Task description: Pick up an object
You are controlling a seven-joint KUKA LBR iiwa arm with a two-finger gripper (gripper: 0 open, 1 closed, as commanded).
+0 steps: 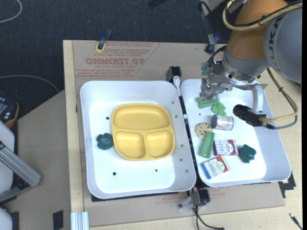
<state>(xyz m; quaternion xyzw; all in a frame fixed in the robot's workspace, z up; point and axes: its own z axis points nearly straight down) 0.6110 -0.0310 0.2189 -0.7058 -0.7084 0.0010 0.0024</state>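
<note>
1. My pincer [209, 96] is down at the far end of the right bin [276, 150], and whether it is open or closed I cannot tell from up here.
2. Right under it lies a flat green piece [208, 102], touching or nearly touching the pincer's tip; I cannot see it held.
3. Just nearer than that sits a small green lump [218, 109], and beside it a little can [223, 123] lying on its side.
4. Left of the can, a speckled cookie [202, 129] rests by the bin's left wall, with a green stick [207, 143] lying just below it.
5. Next over: a red-and-white packet [225, 147], then a dark green broccoli-like piece [247, 153] to its right.
6. At the near end, a small carton [215, 167] with a blue edge lies tilted.
7. A black cylinder [247, 115] juts out below my wrist, over the bin's right side.
8. Across the divide, the left bin [93, 171] carries a yellow divided tray [142, 130] in its middle, with a dark green lump [104, 141] just to the tray's left.
9. Both bins sit on the tabletop [72, 104].
</note>
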